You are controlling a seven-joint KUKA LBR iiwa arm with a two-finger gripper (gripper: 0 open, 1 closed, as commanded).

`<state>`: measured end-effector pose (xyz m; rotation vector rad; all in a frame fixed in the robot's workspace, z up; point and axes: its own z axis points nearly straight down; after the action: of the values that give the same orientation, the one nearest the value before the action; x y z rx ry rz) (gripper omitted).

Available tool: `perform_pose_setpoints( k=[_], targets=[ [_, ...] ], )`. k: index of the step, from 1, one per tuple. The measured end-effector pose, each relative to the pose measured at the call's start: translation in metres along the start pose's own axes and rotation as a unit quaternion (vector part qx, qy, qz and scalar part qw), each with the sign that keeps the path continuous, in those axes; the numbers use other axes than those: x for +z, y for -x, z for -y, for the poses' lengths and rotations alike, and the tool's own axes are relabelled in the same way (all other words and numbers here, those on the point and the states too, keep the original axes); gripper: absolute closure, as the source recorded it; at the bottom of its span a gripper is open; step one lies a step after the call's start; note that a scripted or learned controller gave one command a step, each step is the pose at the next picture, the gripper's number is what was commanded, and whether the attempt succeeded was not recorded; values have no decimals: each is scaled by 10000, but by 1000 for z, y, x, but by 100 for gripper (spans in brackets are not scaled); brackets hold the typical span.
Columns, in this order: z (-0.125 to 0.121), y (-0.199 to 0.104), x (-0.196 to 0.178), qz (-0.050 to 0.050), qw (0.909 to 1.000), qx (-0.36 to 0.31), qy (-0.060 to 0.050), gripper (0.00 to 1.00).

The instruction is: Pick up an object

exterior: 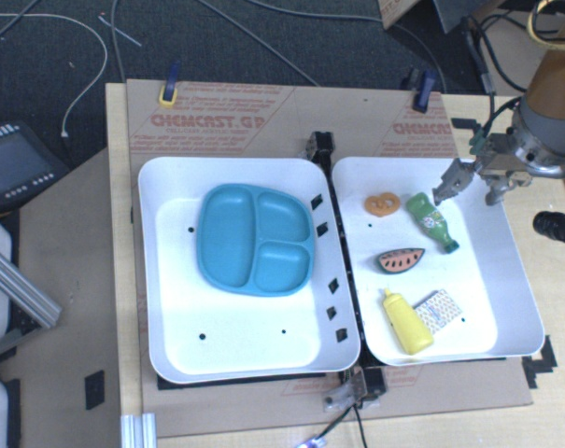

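Green bottle [432, 221], lying in the right bin [515, 259] with its long axis slanting down and right, sits just below and left of the gripper [473, 183], whose fingers are spread and grasp nothing, a small cookie [382, 204] to the bottle's left.

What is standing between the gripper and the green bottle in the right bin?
Nothing visible. The gripper hovers over the right bin's upper right part, and the green bottle lies just to its lower left with bare bin floor around it.

Grey arm [543, 143], orange band above the wrist, metal pincer [473, 187] — two slim fingers
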<state>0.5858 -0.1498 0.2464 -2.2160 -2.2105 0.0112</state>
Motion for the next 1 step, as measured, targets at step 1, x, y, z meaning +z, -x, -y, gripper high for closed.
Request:
perform_pose_setpoints(
  k=[1],
  targets=[
    [-2,0,-7,11,10000,-15,63,0]
  ],
)
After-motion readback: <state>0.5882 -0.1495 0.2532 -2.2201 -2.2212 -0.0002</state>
